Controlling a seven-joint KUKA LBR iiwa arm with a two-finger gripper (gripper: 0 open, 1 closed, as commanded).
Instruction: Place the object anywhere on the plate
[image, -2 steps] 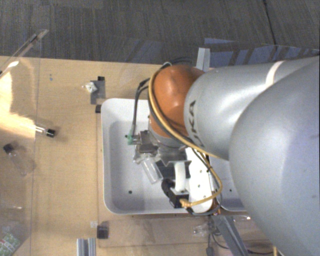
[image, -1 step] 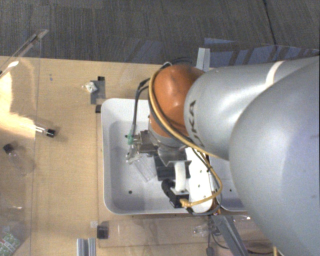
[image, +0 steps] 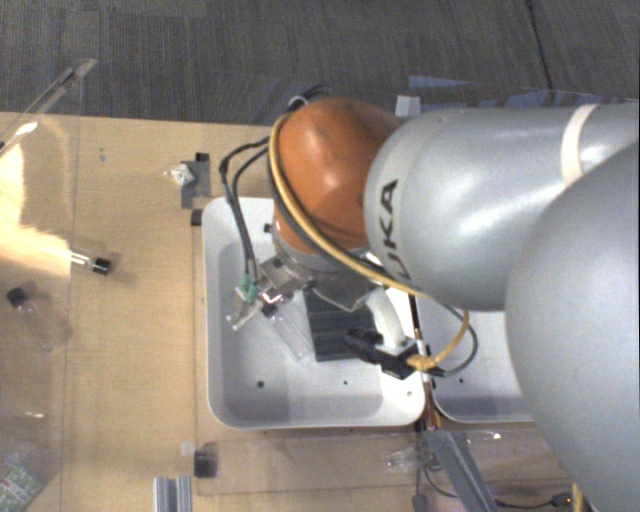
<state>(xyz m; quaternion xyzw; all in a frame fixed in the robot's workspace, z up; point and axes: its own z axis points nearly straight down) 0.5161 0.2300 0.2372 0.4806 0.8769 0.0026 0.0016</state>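
My arm reaches in from the right, and its grey body and orange band (image: 320, 170) cover most of the left bin (image: 235, 395). The gripper (image: 290, 328) hangs low inside that bin, near the middle of the white floor and pointing down. Its dark body (image: 330, 322) sits just right of the tip. Cables loop around the wrist, and a black connector (image: 378, 352) lies beside it. The arm hides the back and right part of the left bin, and whatever lies beneath it is hidden.
A strip of the right bin (image: 480, 408) shows under the arm. On the wooden bench to the left lie a small black-tipped piece (image: 97, 265) and another dark bit (image: 15, 297). Black brackets stand at the bin's corners (image: 198, 182) (image: 205, 462).
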